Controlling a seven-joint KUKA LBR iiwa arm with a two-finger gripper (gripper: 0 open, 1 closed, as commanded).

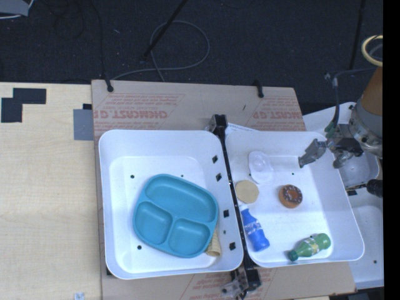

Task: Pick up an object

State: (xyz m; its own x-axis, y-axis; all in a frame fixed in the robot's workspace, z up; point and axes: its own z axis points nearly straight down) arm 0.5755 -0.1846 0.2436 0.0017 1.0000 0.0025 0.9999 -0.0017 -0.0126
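Note:
The right bin [340,230] holds several small objects. A chocolate doughnut [290,195] lies near its middle, with a tan round disc [247,192] and a clear plastic cup [260,166] to its left. A blue bottle [254,229] lies by the divider and a green bottle [309,246] lies near the front edge. My gripper [326,154] hovers over the bin's far right rim, up and to the right of the doughnut. It is open, its two grey fingers [310,153] spread with nothing between them.
The left bin [119,167] holds a blue divided plate [175,215], and a tan cone-like piece [214,247] sticks out from under the plate's front right edge. A black divider [227,186] separates the bins. Cardboard lies beneath both bins.

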